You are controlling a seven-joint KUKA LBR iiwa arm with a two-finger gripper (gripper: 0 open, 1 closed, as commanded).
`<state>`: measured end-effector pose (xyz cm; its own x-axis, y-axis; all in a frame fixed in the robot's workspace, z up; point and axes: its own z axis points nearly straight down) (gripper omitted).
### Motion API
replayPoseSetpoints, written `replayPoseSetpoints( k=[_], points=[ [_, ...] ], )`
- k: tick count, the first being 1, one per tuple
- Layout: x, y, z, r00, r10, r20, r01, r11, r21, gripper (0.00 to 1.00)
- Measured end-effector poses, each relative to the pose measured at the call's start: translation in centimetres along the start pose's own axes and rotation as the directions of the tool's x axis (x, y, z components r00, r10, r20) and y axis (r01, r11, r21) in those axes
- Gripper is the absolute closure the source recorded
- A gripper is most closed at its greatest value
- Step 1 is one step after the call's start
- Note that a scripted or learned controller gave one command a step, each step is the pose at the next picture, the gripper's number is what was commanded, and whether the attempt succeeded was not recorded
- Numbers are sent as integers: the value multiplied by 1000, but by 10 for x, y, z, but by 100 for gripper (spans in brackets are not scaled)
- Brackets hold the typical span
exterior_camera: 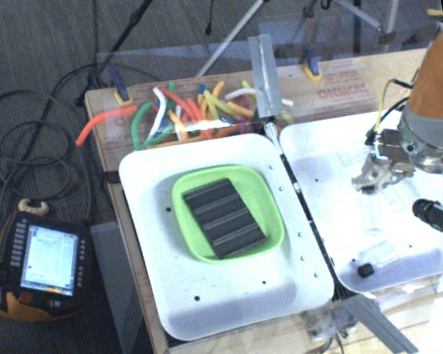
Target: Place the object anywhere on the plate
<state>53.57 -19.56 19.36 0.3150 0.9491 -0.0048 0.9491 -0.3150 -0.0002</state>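
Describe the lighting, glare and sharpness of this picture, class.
Camera view: soft and slightly blurred throughout; right bin washed pale bluish by glare; green plate and dark ridged object evenly lit; faint shadow under the gripper; floor dim.

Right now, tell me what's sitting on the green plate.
A dark ribbed rectangular block lies on the green plate in the left bin, covering most of its middle. The plate surface under the block is hidden; its rim shows all around.

Pretty bright, even light is hitting the bench (235, 352), and the white bins (226, 298) are glaring a bit, nearly blowing out. A soft shadow is falling toward 6 o'clock inside the left bin. Everything's looking slightly soft and grainy.
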Motion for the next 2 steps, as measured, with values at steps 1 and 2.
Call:
replayPoseSetpoints(
  k=[1,2],
  points=[
    [0,0,0,1000,0,0,0,1000,0,0],
    [-29,-21,-138,989,146,0,-146,989,-3,0]
  ],
)
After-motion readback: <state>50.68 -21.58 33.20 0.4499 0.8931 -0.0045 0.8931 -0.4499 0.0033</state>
